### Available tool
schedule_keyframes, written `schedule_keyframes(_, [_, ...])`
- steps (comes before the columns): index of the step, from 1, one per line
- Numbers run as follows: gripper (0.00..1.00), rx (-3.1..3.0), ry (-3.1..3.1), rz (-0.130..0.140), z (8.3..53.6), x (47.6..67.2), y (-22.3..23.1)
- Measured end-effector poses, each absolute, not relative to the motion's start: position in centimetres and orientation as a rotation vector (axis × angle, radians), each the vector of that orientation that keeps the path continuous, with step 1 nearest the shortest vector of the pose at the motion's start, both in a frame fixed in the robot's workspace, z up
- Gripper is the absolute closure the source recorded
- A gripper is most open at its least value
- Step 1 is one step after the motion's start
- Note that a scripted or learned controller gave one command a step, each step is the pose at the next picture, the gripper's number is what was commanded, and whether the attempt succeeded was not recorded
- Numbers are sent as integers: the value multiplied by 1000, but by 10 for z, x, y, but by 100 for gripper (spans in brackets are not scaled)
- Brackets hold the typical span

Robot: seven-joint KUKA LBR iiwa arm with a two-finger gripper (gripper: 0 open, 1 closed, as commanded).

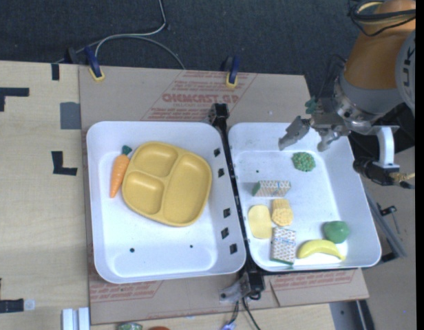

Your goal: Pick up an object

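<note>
My gripper [310, 139] hangs open over the far part of the right bin [253, 143], with nothing between its fingers. A green broccoli piece [303, 161] lies just below it in the bin. Further toward the front of that bin lie a striped wafer [274, 188], a yellow waffle piece [282, 213], a pale yellow oval [259, 221], a patterned cracker block [283, 245], a banana [320, 249] and a green pepper [336, 231].
The left bin [102, 218] holds a yellow divided plate [166, 183] and an orange carrot [118, 173] beside it. A black divider with clips [229, 184] runs between the bins. The arm's orange band [377, 47] looms at the upper right.
</note>
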State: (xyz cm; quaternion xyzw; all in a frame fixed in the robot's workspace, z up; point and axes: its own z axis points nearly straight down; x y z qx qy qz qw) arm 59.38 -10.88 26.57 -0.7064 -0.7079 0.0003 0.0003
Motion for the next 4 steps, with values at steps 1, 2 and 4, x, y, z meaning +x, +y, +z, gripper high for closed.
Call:
schedule_keyframes(1, [0,-2218,-2220,4,160,543,-117])
schedule_keyframes(2, [0,-2224,-2224,-4,88,527,-133])
schedule_keyframes(4, [0,-2222,-2223,-1,86,545,-117])
